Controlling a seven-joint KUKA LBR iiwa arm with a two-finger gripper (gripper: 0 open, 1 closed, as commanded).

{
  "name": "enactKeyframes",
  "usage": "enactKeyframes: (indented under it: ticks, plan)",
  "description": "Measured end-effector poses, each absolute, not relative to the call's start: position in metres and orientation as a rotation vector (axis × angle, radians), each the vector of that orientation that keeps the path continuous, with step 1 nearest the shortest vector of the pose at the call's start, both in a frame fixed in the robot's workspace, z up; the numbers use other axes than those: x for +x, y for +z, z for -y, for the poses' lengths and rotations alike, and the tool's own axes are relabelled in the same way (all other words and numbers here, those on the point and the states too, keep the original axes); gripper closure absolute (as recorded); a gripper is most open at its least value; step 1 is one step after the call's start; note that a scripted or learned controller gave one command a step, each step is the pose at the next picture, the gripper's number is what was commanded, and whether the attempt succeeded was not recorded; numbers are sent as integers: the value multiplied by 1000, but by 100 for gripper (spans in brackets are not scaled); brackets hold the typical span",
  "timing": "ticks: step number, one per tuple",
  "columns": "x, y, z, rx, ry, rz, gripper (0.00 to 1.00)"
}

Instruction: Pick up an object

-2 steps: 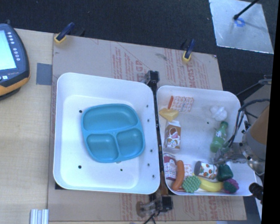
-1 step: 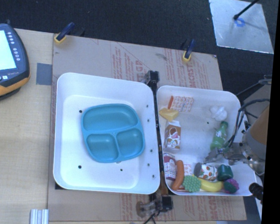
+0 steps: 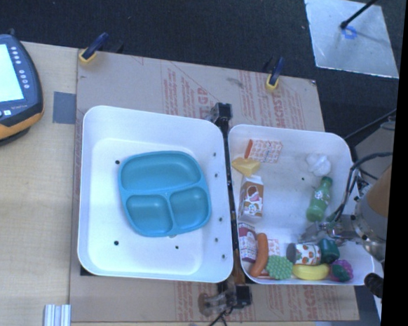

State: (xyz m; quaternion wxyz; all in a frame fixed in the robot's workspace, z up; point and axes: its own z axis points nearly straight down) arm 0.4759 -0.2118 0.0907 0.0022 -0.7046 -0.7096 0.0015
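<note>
Can (image 3: 306,253) nearest the jaws (image 3: 330,235) looks light, stiff and slippery; grip across its round sides. Whether the jaws are open, I cannot tell.

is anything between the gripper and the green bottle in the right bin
Nothing visible stands between them. The gripper sits at the right bin's right side, just below the green bottle. The can and banana lie lower still, off that path.

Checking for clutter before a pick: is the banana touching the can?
Touching. The camera view shows the banana lying right against the can's lower edge, no gap between them.
</note>
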Motion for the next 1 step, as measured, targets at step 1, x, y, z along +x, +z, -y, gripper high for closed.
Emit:
enactKeyframes:
  ticks: [1]
  plan:
    - [476,100,213,-2203,7,2231,100]
